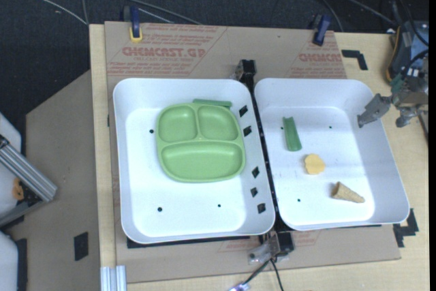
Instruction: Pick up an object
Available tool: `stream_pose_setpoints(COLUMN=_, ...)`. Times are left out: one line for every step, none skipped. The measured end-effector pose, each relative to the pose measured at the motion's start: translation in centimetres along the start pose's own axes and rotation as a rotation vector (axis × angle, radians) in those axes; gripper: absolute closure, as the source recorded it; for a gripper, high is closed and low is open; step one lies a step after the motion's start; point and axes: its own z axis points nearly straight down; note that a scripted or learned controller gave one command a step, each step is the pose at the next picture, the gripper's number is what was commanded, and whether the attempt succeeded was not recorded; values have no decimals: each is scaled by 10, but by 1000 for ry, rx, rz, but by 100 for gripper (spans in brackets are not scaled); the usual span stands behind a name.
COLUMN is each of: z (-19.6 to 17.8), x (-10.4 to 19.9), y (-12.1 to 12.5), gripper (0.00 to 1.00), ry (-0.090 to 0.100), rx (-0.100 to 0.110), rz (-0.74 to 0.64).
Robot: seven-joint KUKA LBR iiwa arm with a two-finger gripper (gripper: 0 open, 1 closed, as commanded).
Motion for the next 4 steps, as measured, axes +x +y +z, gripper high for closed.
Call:
stream_pose_setpoints(z=-7, x=1, y=2, gripper=0, ry=-3, rx=-13, rz=-4)
stream_pose_setpoints(z=44, x=8, y=-5, gripper=0, ry=-1, rx=-8, rz=-4)
stream_pose_setpoints(z=89, x=6, y=2, gripper=0, ry=-1, rx=-8, rz=-4)
stream_pose_setpoints(z=132, x=10, y=0, gripper=0, ry=-1, rx=-8, rz=-4)
